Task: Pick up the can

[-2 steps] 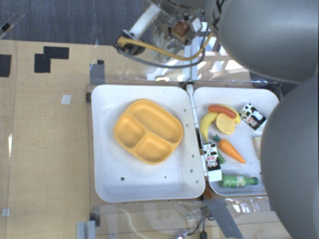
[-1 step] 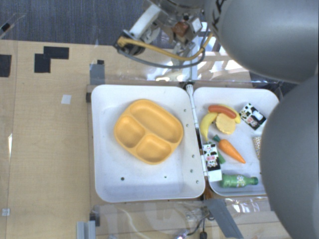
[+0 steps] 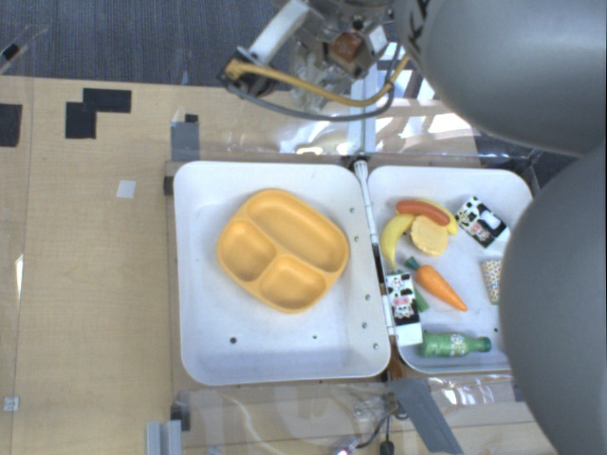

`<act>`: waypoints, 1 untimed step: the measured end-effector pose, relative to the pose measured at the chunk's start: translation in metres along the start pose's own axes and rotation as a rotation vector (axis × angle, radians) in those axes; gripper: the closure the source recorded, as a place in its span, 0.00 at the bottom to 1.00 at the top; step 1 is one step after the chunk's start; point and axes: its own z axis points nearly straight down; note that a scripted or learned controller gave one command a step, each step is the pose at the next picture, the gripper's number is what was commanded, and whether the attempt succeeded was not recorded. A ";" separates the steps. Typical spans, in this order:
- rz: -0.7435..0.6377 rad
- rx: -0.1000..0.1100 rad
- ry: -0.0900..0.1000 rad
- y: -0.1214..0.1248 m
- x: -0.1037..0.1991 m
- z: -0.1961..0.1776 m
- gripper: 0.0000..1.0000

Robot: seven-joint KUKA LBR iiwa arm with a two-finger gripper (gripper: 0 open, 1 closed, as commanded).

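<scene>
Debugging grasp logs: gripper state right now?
Gripper: cannot be told. It sits above the far edge of the bins, nowhere near the toys.

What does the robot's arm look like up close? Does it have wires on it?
The arm is big, round and smooth grey, with a black letter marking near its top. At the gripper end there are silvery metal parts, a white piece, and a yellow cable looping beside dark wires.
</scene>
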 end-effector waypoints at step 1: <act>-0.022 0.000 -0.011 -0.003 0.001 0.019 1.00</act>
